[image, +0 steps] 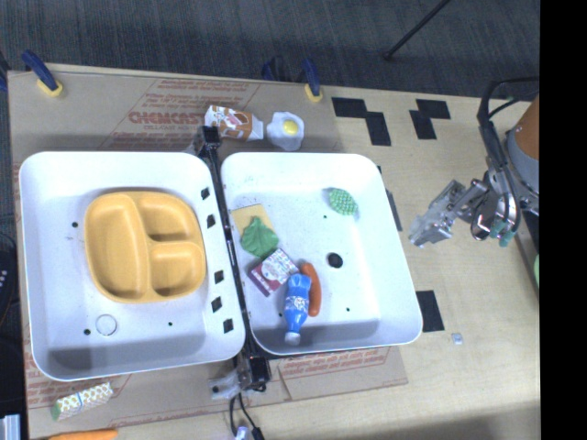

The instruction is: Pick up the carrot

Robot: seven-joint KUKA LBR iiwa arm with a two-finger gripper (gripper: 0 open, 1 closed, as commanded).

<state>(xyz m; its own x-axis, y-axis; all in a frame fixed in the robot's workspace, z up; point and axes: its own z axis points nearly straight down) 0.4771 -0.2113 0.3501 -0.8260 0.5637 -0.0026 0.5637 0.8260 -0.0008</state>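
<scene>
Blue bottle (295,306) lies touching carrot (314,289), beside wrapper (273,271); gripper (427,226) hovers outside, fingers spread, grasping nothing

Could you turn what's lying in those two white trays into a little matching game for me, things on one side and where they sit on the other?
Things:
1. carrot
2. yellow divided plate
3. green round piece
4. gripper

Places:
A. in the left bin
B. over the bench, right of both bins
C. beside the blue bottle, near the right bin's front wall
D. toward the right bin's far right corner

Pairs: 1-C, 2-A, 3-D, 4-B
</scene>
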